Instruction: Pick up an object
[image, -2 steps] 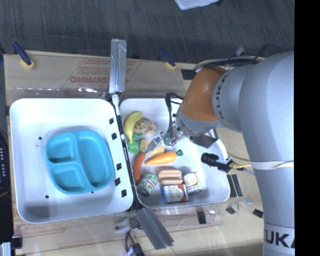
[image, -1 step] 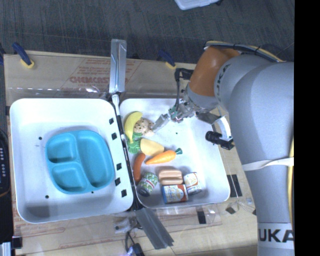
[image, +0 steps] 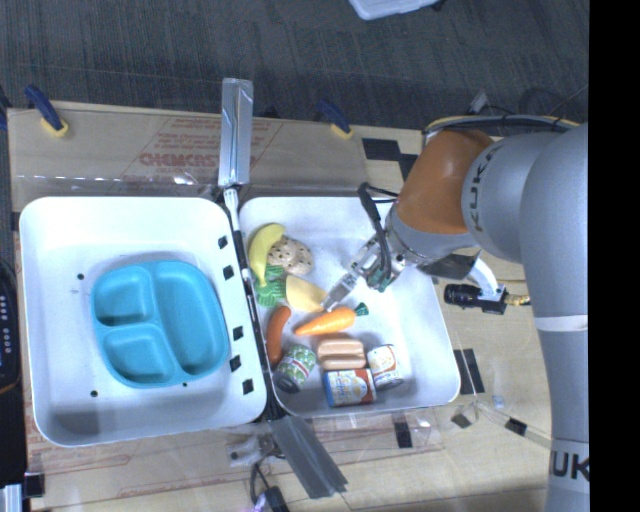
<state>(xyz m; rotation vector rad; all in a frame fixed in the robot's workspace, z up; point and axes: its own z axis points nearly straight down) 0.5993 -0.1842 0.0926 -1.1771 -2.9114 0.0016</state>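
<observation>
At the near edge of the right bin (image: 440, 340), toward 6 o'clock, 2 small labelled cans lie side by side: a larger can (image: 349, 386) with a colourful label and a smaller can (image: 385, 363) touching it on its 3 o'clock side. A dark green can (image: 294, 368) lies just at 9 o'clock of them. A hot dog (image: 341, 351) in a bun rests against the top of the larger can.

Just beyond, toward 12 o'clock, an orange carrot (image: 326, 321) lies across the bin, its green stem end pointing to 3 o'clock. A second, smaller carrot (image: 277, 333) lies along the bin's 9 o'clock wall. Farther in are a pale yellow piece of fruit (image: 304, 293), a green leafy vegetable (image: 269, 291), a banana (image: 262, 250) and a chocolate chip cookie (image: 290, 256).

The gripper (image: 340, 293) hangs over the middle of the right bin, its tip just above the carrot's stem half and beside the pale fruit. Whether the jaws are open or closed cannot be told, and nothing is seen between them. The grey arm (image: 520, 200) with its orange band (image: 450, 180) reaches in from 3 o'clock.

The left bin (image: 60, 400) holds a blue divided tray (image: 160, 322) with 3 compartments. Both bins sit on the desk (image: 130, 150).
</observation>
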